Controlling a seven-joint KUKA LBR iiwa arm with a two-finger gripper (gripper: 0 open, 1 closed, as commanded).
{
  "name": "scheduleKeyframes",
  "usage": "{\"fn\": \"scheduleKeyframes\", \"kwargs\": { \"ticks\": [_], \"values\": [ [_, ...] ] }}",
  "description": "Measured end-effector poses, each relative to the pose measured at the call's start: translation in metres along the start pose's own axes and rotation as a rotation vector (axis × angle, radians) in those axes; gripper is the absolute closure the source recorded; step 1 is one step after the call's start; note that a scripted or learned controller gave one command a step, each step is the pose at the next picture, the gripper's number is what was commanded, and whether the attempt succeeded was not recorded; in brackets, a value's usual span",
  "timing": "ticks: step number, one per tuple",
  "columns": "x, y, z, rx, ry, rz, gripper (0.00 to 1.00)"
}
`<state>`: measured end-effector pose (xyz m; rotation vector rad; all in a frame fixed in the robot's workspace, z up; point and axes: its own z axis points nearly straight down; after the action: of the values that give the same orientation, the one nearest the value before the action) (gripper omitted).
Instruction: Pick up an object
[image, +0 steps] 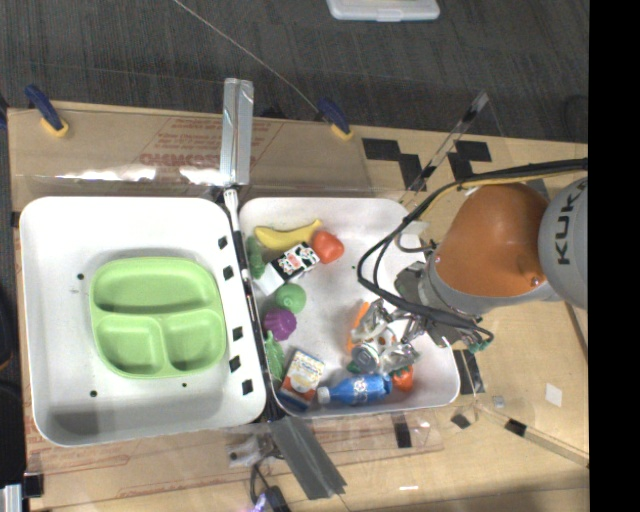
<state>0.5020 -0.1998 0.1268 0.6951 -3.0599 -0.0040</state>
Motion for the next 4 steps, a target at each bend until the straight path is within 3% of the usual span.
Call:
{"fn": "scheduleKeyframes", "kwargs": {
  "ticks": [1, 2, 3, 4],
  "values": [
    [-0.026, 0.030, -0.118, 0.006, -0.011, 0.391, 1.00],
    [-0.026, 0.030, -0.117, 0.004, -0.008, 0.392, 0.00],
    [-0.034, 0.013, 0.023, -0.004, 0.006, 0.487, 0.00],
    [-0.084, -0.010, 0.034, 0.002, -0.005, 0.409, 0.00]
  ]
}}
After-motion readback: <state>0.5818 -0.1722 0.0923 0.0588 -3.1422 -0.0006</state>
